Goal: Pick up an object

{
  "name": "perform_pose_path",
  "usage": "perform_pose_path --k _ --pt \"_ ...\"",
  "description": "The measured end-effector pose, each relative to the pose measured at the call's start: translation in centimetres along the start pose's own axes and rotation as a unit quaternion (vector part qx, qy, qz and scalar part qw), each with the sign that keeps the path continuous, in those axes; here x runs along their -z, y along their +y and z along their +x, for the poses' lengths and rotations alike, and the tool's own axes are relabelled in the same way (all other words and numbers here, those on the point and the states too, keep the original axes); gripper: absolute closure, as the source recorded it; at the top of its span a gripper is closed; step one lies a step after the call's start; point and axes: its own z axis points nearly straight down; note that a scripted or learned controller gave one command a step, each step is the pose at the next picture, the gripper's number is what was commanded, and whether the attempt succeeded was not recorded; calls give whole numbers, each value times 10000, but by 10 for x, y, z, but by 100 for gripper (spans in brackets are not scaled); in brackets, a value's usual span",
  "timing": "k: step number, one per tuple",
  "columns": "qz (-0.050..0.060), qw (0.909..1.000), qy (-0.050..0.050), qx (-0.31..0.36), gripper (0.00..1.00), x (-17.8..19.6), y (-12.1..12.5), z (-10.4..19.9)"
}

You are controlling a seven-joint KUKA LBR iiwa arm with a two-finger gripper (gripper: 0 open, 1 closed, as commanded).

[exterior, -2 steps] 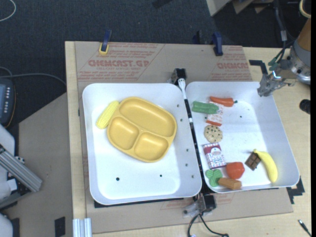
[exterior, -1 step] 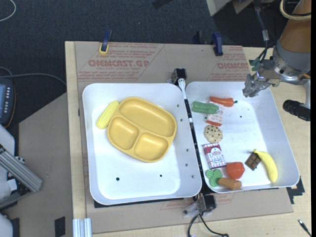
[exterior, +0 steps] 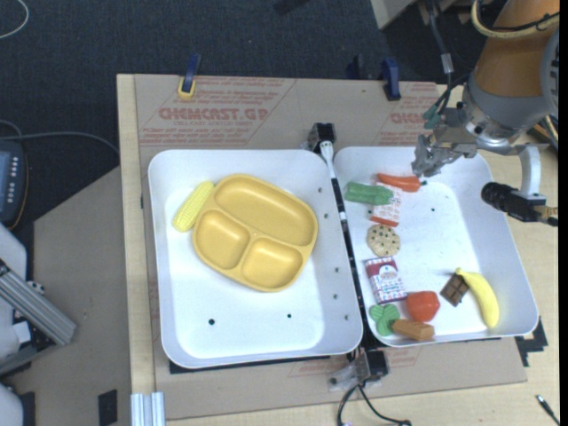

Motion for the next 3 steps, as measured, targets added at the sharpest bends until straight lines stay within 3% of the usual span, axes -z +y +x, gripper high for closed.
perform_pose_path --k 1,3 --pt "11 10000 3 0 100 -15 -13 41" --pt "3 10000 -5 -22 100 -19 -23 45"
